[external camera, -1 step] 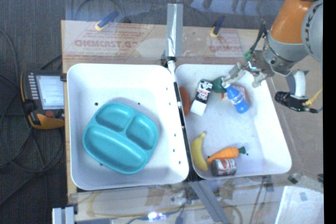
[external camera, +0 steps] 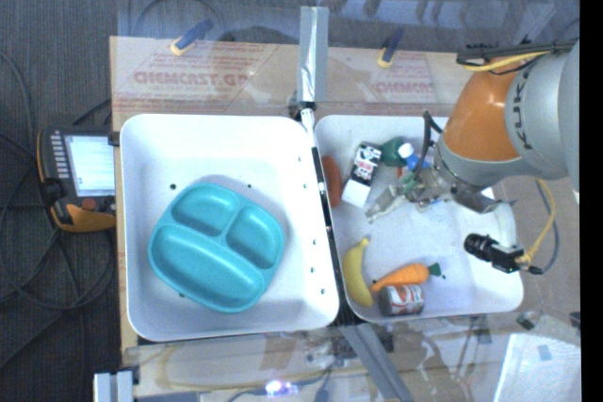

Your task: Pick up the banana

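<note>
The yellow banana (external camera: 355, 268) lies curved against the left wall of the right bin (external camera: 490, 297), near its front. My gripper (external camera: 384, 201) hangs above the middle of that bin, behind and slightly right of the banana and apart from it. Its metal fingers (external camera: 373, 211) point left and stand open with nothing between them. The grey arm with its orange band (external camera: 482, 122) reaches in from the right.
An orange carrot (external camera: 407, 276) and a small can (external camera: 402, 299) lie just right of the banana. A black-and-white box (external camera: 365, 167), a green-capped item (external camera: 396, 151) and a reddish object (external camera: 331, 180) sit at the back. A teal divided plate (external camera: 219, 245) lies in the left bin (external camera: 141, 202).
</note>
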You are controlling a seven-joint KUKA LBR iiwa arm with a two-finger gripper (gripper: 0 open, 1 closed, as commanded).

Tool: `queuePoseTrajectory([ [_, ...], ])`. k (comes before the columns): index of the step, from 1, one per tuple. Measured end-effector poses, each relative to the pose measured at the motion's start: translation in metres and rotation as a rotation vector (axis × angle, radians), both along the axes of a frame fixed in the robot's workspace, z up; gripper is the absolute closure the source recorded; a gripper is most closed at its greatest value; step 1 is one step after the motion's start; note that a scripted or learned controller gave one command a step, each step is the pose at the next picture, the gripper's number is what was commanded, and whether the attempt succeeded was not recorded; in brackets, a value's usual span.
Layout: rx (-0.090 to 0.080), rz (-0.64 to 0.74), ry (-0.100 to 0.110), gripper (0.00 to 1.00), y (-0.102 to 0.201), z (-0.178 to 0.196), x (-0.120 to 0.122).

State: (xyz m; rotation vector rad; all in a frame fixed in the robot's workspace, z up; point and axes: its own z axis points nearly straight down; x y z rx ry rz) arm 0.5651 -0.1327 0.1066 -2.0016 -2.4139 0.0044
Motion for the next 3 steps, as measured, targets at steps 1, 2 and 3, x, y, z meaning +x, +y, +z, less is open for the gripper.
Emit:
queuePoseTrajectory([
  [1, -0.001, 0.053, -0.001, 0.00, 0.073, 0.074, -0.025],
  [2, -0.002, 0.245, -0.011, 0.00, -0.011, -0.017, -0.072],
  [3, -0.006, 0.094, -0.019, 0.00, 0.026, -0.018, 0.008],
])
